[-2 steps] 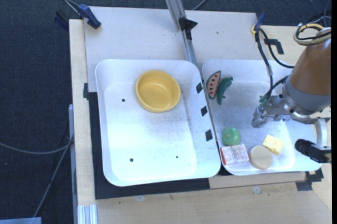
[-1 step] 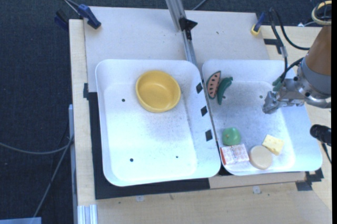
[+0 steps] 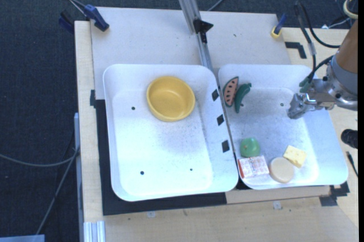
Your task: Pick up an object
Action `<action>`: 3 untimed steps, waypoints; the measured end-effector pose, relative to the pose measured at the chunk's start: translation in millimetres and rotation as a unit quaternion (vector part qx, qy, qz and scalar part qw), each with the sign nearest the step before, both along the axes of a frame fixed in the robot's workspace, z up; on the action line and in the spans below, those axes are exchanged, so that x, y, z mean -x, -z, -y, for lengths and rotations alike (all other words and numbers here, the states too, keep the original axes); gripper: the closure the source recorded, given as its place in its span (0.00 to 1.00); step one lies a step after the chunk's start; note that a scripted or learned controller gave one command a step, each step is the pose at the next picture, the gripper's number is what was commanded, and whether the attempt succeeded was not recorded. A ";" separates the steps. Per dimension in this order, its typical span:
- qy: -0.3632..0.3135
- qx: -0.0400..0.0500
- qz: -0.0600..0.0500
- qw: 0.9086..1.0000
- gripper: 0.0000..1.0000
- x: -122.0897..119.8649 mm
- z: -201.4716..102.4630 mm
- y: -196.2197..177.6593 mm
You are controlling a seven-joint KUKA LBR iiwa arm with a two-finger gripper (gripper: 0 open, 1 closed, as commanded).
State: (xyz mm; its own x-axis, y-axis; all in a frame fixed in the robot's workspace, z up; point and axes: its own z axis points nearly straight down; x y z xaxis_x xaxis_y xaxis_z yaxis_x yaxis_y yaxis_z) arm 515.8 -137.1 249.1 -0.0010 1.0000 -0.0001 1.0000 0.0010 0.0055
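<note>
- two white bins are seen side by side on the bench; the divider [image 3: 222,116] between them serves as landmark.
- left of the divider, the left bin [image 3: 122,172] holds a yellow bowl [image 3: 170,98], set upright near its far edge.
- right of the divider, the right bin [image 3: 330,170] holds a watermelon slice [image 3: 230,91] and a green pepper [image 3: 242,95] just beside the divider, far end.
- nearer the front, a green ball [image 3: 249,147], a red-and-white packet [image 3: 253,167], a round biscuit [image 3: 281,170] and a cheese wedge [image 3: 294,155] are gathered.
- the gripper [image 3: 296,111] is lowered over the right bin, well right of the divider; nothing is seen in its grasp, and it cannot be told how its tips are set.

text: none legible | red-white packet [image 3: 253,167]: print perhaps present, too blurred
</note>
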 end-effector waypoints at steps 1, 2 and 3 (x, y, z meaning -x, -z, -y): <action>-0.002 -0.001 -0.002 1.000 1.00 -23.8 -46.5 12.9; -0.003 -0.001 -0.001 1.000 1.00 -59.4 -90.9 13.1; -0.003 -0.002 -0.001 1.000 1.00 -78.9 -150.9 8.7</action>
